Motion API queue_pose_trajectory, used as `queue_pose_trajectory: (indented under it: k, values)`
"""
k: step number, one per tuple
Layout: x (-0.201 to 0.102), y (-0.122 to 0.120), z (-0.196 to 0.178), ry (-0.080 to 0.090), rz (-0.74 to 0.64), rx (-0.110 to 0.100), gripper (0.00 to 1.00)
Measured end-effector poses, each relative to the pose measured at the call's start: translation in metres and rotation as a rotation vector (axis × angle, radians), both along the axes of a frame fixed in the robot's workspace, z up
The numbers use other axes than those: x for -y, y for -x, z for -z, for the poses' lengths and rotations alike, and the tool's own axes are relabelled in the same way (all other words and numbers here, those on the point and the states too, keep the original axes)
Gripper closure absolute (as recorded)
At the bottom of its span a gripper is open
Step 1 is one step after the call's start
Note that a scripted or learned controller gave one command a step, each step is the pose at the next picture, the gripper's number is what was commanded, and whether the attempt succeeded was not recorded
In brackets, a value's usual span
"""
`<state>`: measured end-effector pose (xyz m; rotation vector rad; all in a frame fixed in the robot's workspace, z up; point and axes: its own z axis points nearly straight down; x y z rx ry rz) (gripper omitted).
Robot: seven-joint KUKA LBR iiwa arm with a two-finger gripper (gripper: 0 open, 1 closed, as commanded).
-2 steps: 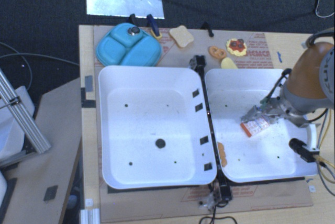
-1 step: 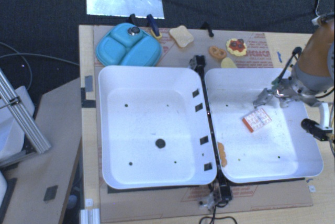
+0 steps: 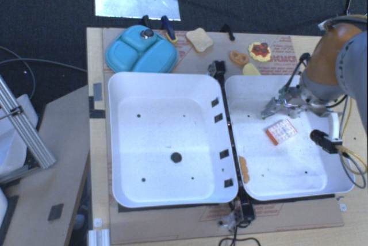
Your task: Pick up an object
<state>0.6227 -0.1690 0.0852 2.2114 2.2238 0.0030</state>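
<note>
The gripper (image 3: 275, 108) hangs over the right bin (image 3: 299, 184) with its fingers spread apart and nothing between them. A small red-and-white patterned card (image 3: 281, 131) lies flat on that bin's floor just below the fingertips, apart from them. An orange snack piece (image 3: 244, 169) rests against the bin's left wall.

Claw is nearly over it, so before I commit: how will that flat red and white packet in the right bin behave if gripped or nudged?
The packet lies flat on the right bin floor, so it will likely slide, not roll. It looks thin, probably light, and hard to pinch from above. The claw sits beside it, apart.
</note>
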Motion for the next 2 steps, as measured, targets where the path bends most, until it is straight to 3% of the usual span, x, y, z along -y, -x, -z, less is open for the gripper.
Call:
queue_pose_trajectory:
  k: [1,2]
  values:
    - [0.039,-0.019,-0.002,0.0,0.004,0.003,0.0]
    - [0.039,0.078,-0.004,0.003,0.006,0.007,0.0]
